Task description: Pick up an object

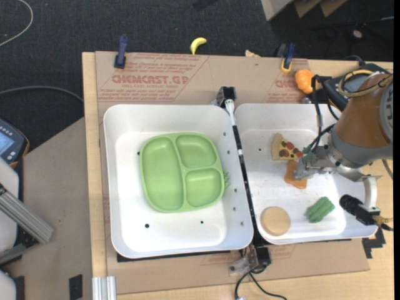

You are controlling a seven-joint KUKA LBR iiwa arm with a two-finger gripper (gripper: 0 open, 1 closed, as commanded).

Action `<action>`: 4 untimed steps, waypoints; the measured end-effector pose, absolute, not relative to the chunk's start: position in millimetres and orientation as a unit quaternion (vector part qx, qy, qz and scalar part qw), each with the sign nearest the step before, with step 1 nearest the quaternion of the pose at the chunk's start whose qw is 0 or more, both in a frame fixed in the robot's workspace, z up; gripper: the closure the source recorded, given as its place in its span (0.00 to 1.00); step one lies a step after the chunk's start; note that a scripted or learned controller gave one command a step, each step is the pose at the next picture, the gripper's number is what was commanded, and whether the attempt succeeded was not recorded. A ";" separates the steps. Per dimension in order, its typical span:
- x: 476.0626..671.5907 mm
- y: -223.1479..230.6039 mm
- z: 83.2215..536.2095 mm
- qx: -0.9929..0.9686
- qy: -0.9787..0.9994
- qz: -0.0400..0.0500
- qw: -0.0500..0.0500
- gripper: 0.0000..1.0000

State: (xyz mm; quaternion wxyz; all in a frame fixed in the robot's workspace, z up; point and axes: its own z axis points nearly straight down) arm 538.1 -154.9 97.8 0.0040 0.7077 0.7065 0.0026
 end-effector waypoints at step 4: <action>480.0 161.0 339.2 0.703 0.711 0.007 0.002 1.00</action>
